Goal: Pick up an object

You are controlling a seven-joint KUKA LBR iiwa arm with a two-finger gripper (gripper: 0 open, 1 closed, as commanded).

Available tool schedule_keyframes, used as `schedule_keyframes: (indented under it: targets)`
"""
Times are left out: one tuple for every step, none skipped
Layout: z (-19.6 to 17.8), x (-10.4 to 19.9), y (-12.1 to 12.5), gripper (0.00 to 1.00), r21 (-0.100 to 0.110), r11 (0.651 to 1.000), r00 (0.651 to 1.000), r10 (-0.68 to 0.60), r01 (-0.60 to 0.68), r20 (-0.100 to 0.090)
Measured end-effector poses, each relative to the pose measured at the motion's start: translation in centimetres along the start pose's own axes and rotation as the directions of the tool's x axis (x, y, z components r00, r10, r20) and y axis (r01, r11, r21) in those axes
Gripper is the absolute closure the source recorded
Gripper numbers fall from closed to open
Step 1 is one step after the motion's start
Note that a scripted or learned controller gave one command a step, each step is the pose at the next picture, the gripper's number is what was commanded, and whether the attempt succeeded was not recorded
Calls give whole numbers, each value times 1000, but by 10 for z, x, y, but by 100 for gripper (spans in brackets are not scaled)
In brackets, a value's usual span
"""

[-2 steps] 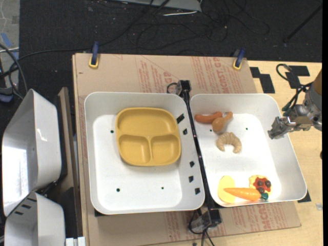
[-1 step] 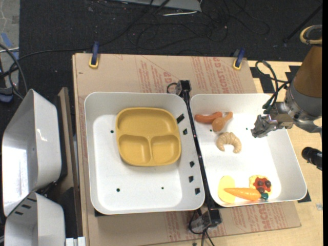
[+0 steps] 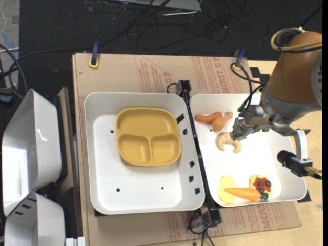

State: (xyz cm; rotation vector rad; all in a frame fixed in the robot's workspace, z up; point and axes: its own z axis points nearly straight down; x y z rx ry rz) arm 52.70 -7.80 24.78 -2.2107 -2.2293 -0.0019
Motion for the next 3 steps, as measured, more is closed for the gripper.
schedule_keyframes:
  targets:
    - [-5,50,7,100,-1,1000,1000,0,0,1]
    - [-5,109,16,100,-2,1000,1000,-1,1,1]
    - [-1,162,25,100,-1,1000,1000,0,0,1]
